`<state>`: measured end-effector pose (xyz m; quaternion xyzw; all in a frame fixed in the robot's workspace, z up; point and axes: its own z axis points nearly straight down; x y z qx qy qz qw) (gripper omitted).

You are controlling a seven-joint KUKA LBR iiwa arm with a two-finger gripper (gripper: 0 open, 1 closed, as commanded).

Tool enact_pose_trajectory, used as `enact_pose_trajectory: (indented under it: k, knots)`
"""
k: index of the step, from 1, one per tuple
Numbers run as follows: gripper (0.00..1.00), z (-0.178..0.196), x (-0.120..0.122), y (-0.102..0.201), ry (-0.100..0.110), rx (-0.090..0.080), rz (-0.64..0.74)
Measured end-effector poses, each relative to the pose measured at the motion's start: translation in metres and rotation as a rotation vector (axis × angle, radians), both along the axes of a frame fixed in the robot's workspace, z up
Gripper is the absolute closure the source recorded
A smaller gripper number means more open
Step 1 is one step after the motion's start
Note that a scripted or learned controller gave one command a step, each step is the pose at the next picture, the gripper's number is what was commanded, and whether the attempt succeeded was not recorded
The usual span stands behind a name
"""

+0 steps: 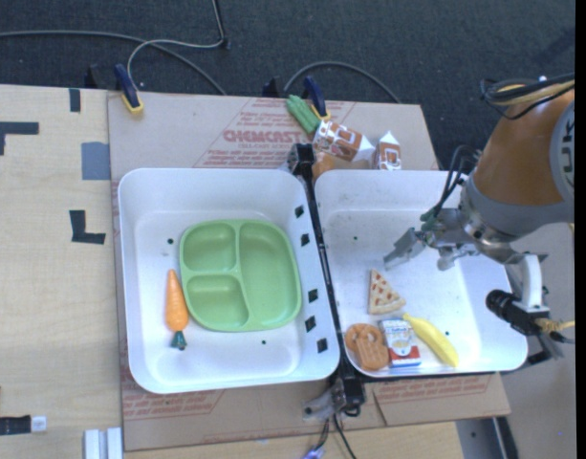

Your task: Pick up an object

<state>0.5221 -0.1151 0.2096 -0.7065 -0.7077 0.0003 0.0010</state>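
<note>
- As you look down on the bench, you see two white bins side by side: the left bin and the right bin.
- You find the arm reaching in from the right, with its gripper over the right bin.
- Its jaws stand open, one finger pointing left, and you see nothing between them.
- Below the gripper, near but apart from it, you see a pizza slice lying on the bin floor.
- Along the near wall of that bin you see a pretzel, a small red-and-white carton and a banana, close together in a row.
- Turning to the left bin, you see a green divided plate with a carrot just beside its left edge.
- Beyond the bins, you see a few small packages on the cardboard sheet.
</note>
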Motion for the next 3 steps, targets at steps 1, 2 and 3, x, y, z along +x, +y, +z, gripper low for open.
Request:
enact_pose_trajectory:
  k: [1,2,3]
  knots:
    - [0.00,-0.122,0.029,0.013,-0.004,0.000,0.000]
    - [1.00,-0.112,0.028,0.013,-0.003,-0.001,-0.001]
    - [1.00,-0.025,0.053,0.091,-0.002,0.000,0.001]
